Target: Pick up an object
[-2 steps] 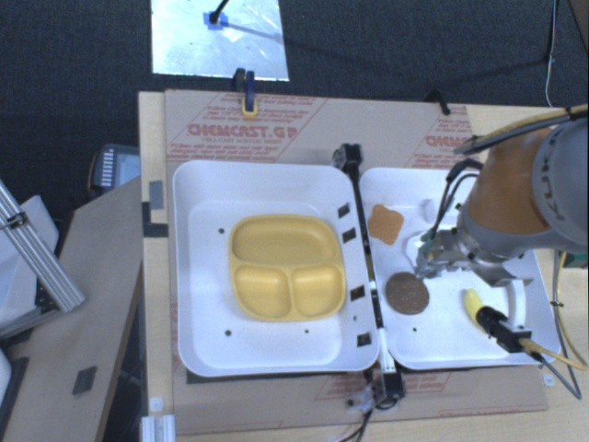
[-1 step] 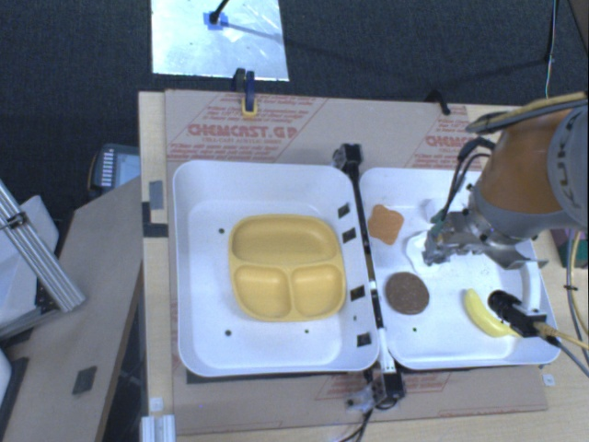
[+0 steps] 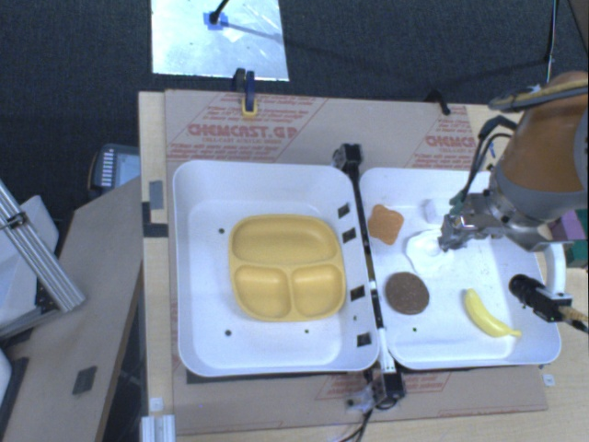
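Two shallow white bins sit side by side on a bench, seen from above at a slant. The left bin [image 3: 198,247] holds one yellow tray [image 3: 283,265] with three compartments, lying near its centre. The right bin [image 3: 529,339] holds four loose things.

Hard to make out: a pale white object [image 3: 425,243] lies near the middle of the right bin, almost the same colour as the floor, so its shape and kind cannot be told. A small white patch at about 12 o'clock from it may be a separate piece or a glare; this cannot be told. The arm [image 3: 548,155] is cut off by the right edge.

Counted in the right bin: one orange, toast-like slab [image 3: 386,224] at about 10 o'clock; one round brown disc [image 3: 406,293] at 7 o'clock; one yellow banana [image 3: 489,315] at 5 o'clock; and the one pale object.

The gripper [image 3: 453,232] is low over the bin's centre, just at the pale object's 3 o'clock edge. Its metal parts blur together, so whether the fingers are spread or pressed together cannot be told, nor whether they touch the object. Nothing is seen held between them.
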Tool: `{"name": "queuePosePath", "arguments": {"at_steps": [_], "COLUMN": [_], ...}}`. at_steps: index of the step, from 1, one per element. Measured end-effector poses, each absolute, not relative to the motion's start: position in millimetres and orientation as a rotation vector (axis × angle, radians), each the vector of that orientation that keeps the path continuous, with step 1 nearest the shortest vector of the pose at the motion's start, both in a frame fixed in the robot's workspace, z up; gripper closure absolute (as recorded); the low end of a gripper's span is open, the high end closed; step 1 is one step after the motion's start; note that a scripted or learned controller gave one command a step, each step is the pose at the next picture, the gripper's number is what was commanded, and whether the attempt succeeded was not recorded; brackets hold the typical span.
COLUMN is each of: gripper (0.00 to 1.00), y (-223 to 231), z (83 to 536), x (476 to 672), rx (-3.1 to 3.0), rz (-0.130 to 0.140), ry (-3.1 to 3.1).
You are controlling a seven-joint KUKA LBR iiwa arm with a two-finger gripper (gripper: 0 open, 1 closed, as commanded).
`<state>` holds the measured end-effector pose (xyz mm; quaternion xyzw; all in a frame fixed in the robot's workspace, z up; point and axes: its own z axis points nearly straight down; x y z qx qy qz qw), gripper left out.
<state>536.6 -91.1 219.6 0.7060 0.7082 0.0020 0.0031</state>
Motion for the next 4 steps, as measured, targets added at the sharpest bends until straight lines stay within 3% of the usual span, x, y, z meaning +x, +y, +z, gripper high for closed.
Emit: {"name": "queuePosePath", "arguments": {"at_steps": [1,4], "gripper": [1.00,1.00], "y": [-91.4,52.9], "z": [273.4,245.4], "x": [538.2,522.7], "rx": [2.213,2.212], "rz": [0.007,0.003], "ry": [2.222,2.232]}}
